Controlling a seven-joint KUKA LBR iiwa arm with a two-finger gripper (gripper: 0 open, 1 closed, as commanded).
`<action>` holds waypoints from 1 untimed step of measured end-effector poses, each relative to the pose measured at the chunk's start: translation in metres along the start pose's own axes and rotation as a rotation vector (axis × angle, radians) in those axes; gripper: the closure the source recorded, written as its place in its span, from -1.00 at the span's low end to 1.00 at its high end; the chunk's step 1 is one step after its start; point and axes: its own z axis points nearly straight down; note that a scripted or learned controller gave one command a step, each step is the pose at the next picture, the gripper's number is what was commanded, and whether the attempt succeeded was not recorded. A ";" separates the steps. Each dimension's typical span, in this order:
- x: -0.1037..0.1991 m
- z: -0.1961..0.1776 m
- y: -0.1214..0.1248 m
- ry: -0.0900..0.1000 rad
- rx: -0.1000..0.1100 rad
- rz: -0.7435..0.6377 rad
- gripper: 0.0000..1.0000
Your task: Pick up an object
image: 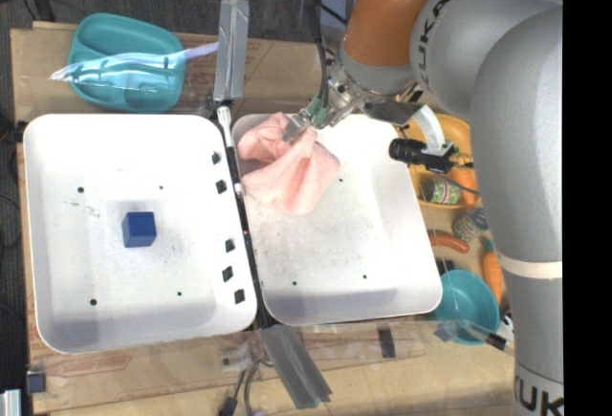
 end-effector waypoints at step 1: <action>0.042 -0.028 0.036 -0.003 -0.002 0.054 1.00</action>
